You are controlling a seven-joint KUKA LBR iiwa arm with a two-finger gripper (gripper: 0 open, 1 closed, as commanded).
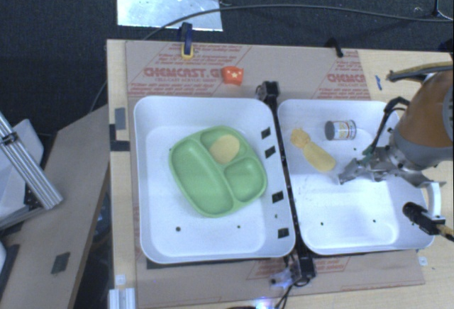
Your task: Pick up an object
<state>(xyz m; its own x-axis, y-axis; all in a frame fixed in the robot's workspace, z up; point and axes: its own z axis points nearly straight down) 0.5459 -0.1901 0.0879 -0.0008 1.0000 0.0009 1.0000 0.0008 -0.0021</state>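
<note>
Wooden piece (313,149): pale, knobbed at one end, lying aslant in the right bin (340,229), just left of the claw.
Small can (340,130): metal, on its side nearby.
Claw (352,174): low over the bin floor, likely lining up a grab; released or clenched, I cannot tell.
Left bin (156,229): holds a green divided plate (206,187) with a yellowish lump (225,148).
</note>
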